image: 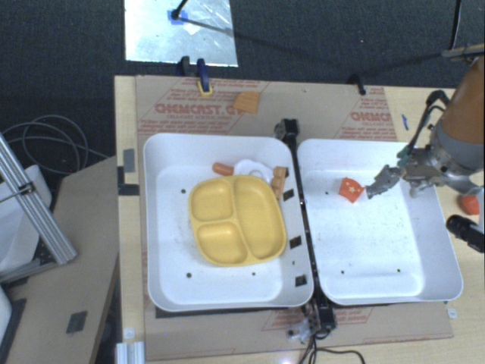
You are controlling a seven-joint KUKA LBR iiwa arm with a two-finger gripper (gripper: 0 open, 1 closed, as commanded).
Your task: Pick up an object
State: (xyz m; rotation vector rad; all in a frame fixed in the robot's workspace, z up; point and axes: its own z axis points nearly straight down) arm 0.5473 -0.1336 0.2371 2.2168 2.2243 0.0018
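A small red-orange block (349,190) lies in the right bin (379,279), near its upper left part. My gripper (379,186) hangs low over that bin just to the right of the block, its tip pointing left toward it and very close to it. Nothing shows between its tips. In the left bin (167,279) a yellow divided plate (235,220) sits in the middle. Behind the plate lie an orange sausage-shaped piece (223,169), a white piece (251,170) and a small brown piece (279,178).
The bins meet at a dark middle rim (297,203). A tan piece (246,101) and a blue-and-yellow clamp (202,74) sit on the bench behind the left bin. The arm (462,127) comes in over the right bin's far right side.
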